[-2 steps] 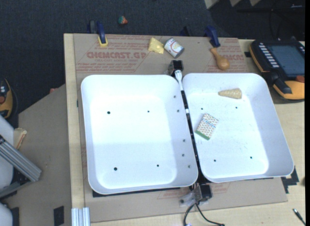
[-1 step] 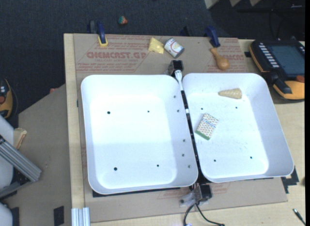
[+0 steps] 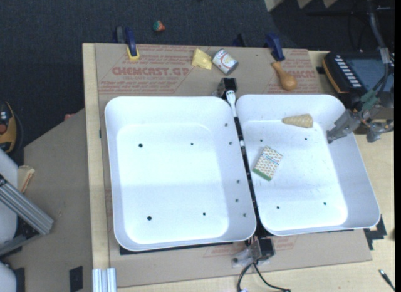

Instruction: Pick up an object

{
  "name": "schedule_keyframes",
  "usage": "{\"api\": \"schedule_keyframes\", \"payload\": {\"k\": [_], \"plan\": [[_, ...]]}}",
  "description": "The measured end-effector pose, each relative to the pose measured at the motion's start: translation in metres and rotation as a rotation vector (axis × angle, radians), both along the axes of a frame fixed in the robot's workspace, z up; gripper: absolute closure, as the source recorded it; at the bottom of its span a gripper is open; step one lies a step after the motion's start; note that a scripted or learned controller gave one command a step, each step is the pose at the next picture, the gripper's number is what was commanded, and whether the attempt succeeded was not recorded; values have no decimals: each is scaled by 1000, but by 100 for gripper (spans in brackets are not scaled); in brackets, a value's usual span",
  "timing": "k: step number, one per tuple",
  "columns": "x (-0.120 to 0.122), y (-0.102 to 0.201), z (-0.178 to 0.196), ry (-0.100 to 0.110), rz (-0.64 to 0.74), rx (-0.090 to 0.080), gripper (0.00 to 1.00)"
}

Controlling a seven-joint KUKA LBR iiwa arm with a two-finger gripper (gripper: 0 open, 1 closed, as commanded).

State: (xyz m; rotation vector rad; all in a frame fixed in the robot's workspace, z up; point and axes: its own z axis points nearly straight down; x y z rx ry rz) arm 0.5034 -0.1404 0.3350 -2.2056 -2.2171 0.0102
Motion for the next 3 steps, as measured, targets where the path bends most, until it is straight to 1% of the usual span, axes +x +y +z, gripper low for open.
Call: {"api": "schedule_keyframes", "payload": {"k": [1,2,3], "plan": [[1,-4,20,-20,-5,-8,100],[17,-5,211,-37,-4,-12,100],[16,-5,200,-16,-5,-7,0]]}}
